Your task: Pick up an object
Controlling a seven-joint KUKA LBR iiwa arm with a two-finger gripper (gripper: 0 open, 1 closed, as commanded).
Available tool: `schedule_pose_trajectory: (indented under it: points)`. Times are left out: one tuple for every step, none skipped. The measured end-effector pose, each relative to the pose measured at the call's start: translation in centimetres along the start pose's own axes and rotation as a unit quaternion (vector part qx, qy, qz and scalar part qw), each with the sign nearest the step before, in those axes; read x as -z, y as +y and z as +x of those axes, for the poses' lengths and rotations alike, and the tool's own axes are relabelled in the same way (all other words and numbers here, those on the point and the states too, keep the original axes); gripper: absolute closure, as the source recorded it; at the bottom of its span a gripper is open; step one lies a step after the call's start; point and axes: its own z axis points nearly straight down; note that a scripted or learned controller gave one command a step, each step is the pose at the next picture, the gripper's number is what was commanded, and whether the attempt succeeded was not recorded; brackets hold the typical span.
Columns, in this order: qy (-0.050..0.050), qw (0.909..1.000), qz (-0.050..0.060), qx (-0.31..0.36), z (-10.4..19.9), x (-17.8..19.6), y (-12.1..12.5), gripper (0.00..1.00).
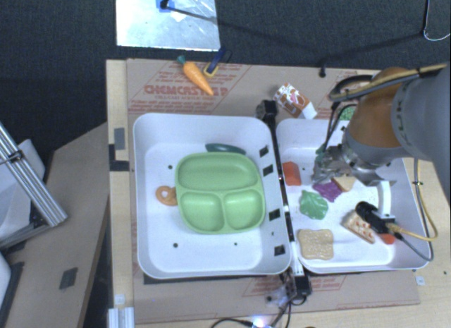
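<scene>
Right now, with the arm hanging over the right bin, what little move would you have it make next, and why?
Probably a short drop straight down. The gripper hovers just above the purple toy in the right bin, with the green leafy piece and orange piece close beside it, so purple looks the nearest target.

green tray (211, 191), purple piece (328, 190), orange carrot (196, 77), white bins (151, 178), tan toast (316, 243).
</scene>
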Motion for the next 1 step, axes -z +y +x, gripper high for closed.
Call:
schedule_pose_trajectory:
  points:
    - [0.002,1.0000,0.004,0.002,0.00,6.43,0.50,1.00]
